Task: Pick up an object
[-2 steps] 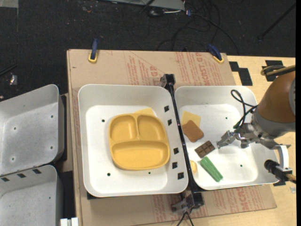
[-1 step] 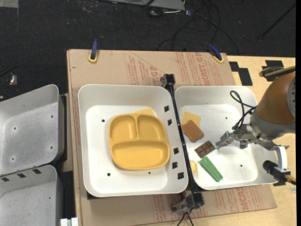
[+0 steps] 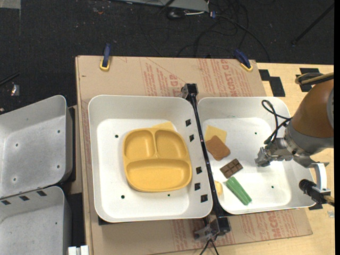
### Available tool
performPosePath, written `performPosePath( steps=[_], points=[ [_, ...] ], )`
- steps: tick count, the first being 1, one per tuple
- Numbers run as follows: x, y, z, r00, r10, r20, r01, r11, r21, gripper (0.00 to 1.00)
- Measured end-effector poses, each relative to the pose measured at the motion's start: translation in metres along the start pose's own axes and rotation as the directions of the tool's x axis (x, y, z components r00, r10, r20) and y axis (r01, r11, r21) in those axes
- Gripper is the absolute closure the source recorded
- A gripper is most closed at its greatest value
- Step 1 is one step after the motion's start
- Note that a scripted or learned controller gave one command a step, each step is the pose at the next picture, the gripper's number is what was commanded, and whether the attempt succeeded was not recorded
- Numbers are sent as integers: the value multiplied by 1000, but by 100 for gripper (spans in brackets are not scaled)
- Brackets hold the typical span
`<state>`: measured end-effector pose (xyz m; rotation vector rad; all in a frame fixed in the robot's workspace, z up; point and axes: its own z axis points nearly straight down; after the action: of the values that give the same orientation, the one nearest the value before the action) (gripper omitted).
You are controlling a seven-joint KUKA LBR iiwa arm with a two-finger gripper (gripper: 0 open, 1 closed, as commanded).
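The right bin [image 3: 276, 198] holds a green stick-shaped object [image 3: 238, 190], a dark brown chocolate-like block [image 3: 231, 168], a tan brown slab [image 3: 217, 147], a pale yellow piece [image 3: 215, 132] behind it and a small yellow bit [image 3: 218, 188] by the divider. My gripper [image 3: 264, 158] hangs low over the right side of this bin, to the right of the brown block and apart from it. Its fingertips are too small and dark to read. I see no object between them.
A yellow compartment tray [image 3: 157, 160] fills the middle of the left bin [image 3: 106, 142]. A black divider [image 3: 201, 153] runs between the bins. A black cable [image 3: 273, 116] loops near my wrist. White bin lids [image 3: 32, 142] lie off to the left.
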<state>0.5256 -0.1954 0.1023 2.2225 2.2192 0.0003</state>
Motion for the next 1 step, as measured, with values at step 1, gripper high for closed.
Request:
performPosePath(
  steps=[1],
  points=[
    [-5,-3,-51,1000,1,2,-1,1000,-4,100]
  ],
)
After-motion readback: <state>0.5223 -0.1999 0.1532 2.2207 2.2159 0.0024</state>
